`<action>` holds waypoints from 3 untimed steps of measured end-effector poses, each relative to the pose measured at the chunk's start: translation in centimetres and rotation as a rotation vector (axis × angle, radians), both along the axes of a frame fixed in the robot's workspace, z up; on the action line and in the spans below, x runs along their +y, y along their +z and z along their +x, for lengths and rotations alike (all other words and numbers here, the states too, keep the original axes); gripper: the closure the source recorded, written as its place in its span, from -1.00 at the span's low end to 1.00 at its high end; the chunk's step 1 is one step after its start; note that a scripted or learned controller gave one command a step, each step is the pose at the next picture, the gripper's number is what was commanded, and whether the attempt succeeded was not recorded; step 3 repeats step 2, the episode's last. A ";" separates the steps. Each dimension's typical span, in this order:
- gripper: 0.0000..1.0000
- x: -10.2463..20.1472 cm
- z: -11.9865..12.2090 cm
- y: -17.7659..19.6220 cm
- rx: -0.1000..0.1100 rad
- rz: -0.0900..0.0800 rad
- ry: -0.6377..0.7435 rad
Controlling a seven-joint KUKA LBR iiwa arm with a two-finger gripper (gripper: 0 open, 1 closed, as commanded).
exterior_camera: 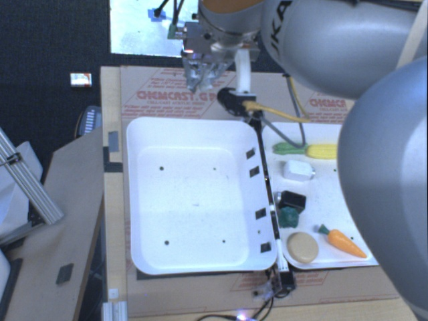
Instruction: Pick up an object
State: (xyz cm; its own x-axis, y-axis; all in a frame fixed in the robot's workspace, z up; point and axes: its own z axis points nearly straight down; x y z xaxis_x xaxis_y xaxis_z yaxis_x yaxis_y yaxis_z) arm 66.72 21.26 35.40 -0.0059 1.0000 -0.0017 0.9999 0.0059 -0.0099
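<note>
The right bin [334,259] holds several objects: a toy corn cob [309,151] with green husk, a small white block [298,170], a black piece [292,200] beside a dark green piece [289,217], a tan round disc [303,247] and an orange carrot [344,241]. My gripper [202,79] hangs high above the far rim of the left bin [144,246], well away from those objects. Nothing shows between its fingers.
The grey arm covers the top right and right side of the view, hiding part of the right bin. A yellow cable [277,115] runs across the divider between the bins. Cardboard [160,92] lies under both bins.
</note>
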 end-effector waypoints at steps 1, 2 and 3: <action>1.00 -0.5 0.0 19.3 -0.030 0.008 0.000; 1.00 -5.5 0.1 12.1 -0.006 0.000 -0.008; 1.00 -5.5 0.1 12.1 -0.006 0.000 -0.008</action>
